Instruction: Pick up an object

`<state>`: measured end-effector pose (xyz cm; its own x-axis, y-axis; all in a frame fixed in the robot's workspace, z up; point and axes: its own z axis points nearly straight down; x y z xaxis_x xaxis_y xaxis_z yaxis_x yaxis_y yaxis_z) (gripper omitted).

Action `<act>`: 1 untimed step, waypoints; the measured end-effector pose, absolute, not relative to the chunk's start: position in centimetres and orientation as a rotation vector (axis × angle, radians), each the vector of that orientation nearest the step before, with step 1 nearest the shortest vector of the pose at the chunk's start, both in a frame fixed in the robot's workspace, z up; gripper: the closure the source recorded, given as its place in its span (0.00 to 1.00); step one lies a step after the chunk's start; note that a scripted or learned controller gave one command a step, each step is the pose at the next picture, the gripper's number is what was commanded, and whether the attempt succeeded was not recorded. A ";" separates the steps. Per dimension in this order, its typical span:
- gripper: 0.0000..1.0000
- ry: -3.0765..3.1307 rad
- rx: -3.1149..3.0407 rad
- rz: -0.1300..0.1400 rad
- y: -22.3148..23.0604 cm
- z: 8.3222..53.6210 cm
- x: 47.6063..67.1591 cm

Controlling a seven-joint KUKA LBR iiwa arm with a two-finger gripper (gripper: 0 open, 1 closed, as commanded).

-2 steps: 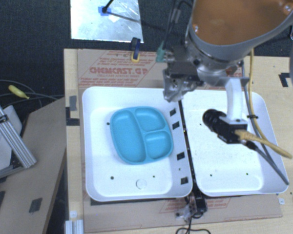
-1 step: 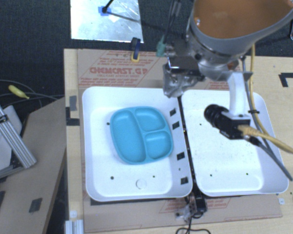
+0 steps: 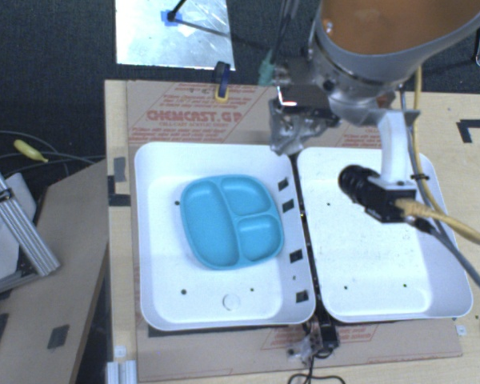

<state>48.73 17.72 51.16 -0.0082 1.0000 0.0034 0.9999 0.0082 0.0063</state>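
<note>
A blue plate (image 3: 229,221) with three sections is seen lying flat in the left bin (image 3: 156,294). It sits near the middle of that bin, a little toward the far side. The plate is below and to the left of the gripper (image 3: 286,144) in the picture, and it is not touched by it.

The gripper is seen at the far end of the bins, right over the line where the two bins meet. It hangs down from the big grey and orange arm (image 3: 384,22), which fills the top right of the picture. Whether the gripper is apart or together cannot be told, because that part is dark and small. Nothing is seen held in it.

To the right of the gripper, the right bin (image 3: 368,294) is found. Over this bin, a black part (image 3: 372,192) on a white bracket is seen, with a yellow cable (image 3: 456,222) and grey cables running off to the right.

Both bins are set on a cardboard sheet (image 3: 192,114) with red letters, behind and to the left of the gripper. Further back, a shiny sheet (image 3: 156,30) is seen on the dark floor.
</note>
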 end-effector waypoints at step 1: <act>1.00 2.232 2.207 0.015 17.7 52.3 48.8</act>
